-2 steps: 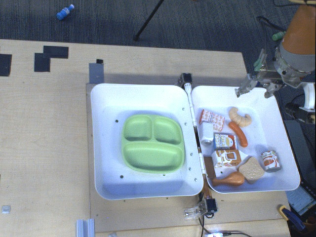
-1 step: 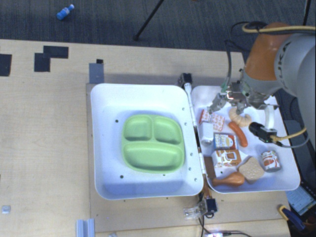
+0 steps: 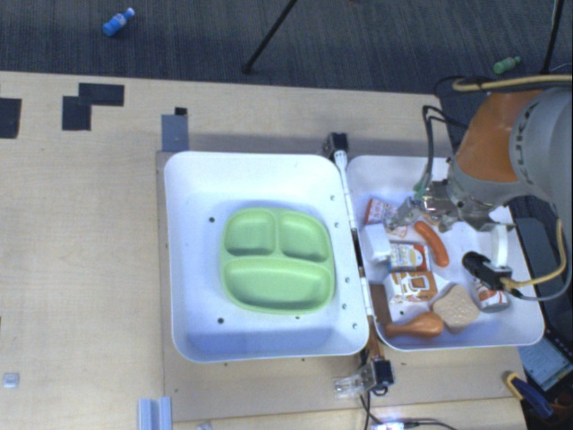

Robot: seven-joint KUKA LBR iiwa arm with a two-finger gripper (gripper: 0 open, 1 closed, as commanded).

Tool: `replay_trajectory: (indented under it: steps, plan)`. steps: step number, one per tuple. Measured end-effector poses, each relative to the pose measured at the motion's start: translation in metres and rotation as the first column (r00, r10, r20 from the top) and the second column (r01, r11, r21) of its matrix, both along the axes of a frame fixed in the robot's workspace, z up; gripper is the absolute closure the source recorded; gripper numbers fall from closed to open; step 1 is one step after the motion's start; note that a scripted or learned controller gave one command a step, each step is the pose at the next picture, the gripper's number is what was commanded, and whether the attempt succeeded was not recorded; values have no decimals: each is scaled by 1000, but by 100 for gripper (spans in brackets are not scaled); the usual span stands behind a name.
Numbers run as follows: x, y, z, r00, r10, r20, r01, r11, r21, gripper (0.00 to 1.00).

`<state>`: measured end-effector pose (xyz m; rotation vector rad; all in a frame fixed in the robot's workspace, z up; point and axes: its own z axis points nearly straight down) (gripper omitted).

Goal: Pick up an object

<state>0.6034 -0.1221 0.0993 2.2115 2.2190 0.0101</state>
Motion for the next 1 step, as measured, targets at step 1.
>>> replay_trajectory:
  steps: [1]
  plan:
    - [2,1,12,1000,4,3,-4,1000,2,100]
